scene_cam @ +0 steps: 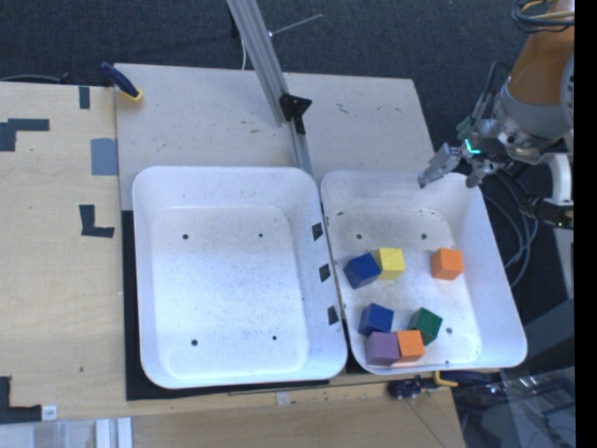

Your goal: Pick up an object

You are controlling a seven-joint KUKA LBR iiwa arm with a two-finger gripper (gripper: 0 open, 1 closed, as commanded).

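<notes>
Seven blocks (392, 297) lie ungrasped in the right bin (494, 278) while the gripper (454, 169), spread and holding nothing, is poised over its far right corner, so a descent onto one block is called for.

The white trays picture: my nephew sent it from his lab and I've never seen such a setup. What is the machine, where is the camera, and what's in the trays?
It is one picture, taken by a fixed camera above a bench, looking down at a slant. The grey and orange thing at the upper right is a robot arm. At its tip sits a two-finger pincer, hanging over the far right corner of the right tray. Nothing is between its fingers, which look spread apart.

Two shallow white trays sit side by side. The right one holds small blocks: two blue blocks, a yellow block touching the upper blue one, an orange block on its own, a green block, a purple block and a second orange block beside it. The left tray is plain white with dark speckles.

The job is to pick one up.
</notes>
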